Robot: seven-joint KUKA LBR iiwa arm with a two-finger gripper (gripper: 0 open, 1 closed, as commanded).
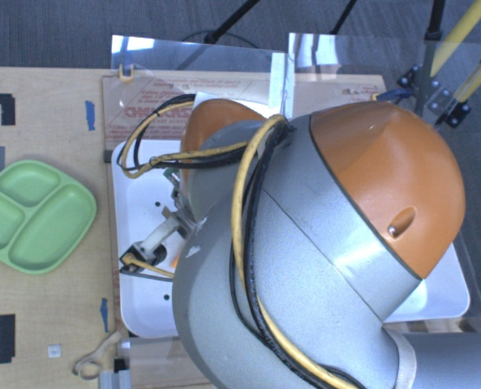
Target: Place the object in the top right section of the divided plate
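Arm [329,241] low over left bin [143,318], pick step; gripper [173,211] state cannot be told; next: firm grasp, then carry to green plate [37,215]

The arm [321,250] enters from the right and covers most of both bins. Its orange band sits over the right bin [449,292], where a strip of white floor shows at the right edge. The gripper [167,217] appears to be low in the left bin [139,308], but the wrist hides most of it. The green divided plate [55,227] lies flat on the wooden bench [45,314], well apart from the left bin's left side. All three of its sections are bare.
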